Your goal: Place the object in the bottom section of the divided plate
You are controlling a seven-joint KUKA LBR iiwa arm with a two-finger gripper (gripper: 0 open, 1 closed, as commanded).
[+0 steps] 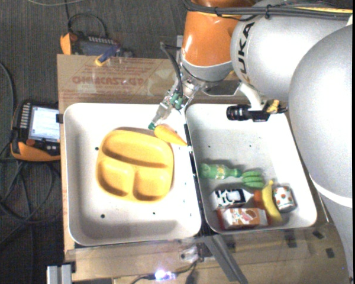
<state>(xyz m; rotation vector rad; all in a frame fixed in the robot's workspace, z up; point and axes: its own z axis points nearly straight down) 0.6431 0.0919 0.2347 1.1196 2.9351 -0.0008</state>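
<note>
A yellow divided plate [135, 163] lies in the left white bin [77, 176], with one wide section at the top and two smaller ones at the bottom. An orange toy carrot [170, 136] with a green stem end rests at the plate's upper right rim, close to the wall between the bins. My gripper [161, 116] reaches down from the orange-banded wrist and ends right at the carrot's green end, touching or nearly touching it. The plate's sections hold nothing.
The right bin [248, 144] holds several toys along its lower edge: a green piece [216, 171], a black and white bottle [231, 196], a banana [271, 205], a small can [284, 198] and a red packet [242, 218]. A cardboard sheet [112, 78] lies behind the left bin.
</note>
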